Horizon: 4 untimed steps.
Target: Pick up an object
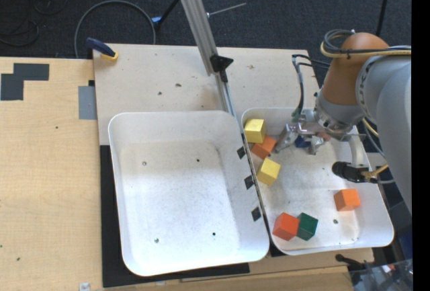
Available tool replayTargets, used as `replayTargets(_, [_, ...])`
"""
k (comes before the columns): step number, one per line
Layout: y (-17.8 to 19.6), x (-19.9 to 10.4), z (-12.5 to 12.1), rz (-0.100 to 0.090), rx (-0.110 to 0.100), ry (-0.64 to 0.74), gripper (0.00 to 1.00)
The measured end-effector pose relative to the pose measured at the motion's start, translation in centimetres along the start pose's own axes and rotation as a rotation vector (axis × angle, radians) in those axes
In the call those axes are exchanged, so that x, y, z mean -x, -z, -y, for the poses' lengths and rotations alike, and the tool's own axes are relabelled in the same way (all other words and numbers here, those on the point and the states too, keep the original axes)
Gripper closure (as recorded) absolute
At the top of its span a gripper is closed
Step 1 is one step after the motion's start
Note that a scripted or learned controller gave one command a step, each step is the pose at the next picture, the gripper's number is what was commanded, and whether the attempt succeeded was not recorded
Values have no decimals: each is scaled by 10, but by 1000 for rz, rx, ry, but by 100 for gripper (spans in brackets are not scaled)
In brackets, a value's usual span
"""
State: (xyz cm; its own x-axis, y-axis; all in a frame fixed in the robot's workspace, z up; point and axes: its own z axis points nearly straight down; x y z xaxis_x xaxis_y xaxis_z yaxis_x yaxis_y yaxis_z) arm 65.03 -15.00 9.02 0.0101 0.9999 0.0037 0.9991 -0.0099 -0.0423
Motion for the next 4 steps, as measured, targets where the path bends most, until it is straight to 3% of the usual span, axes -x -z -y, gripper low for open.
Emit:
replayTargets(1, [2,-3,-8,5,-15,-4,0])
replayTargets(2, [10,-1,-6,6,-18,-4,100])
replayTargets(3, [10,-2,-6,5,-18,-2,0])
replayTargets(4, [0,0,-5,0,-2,1,0])
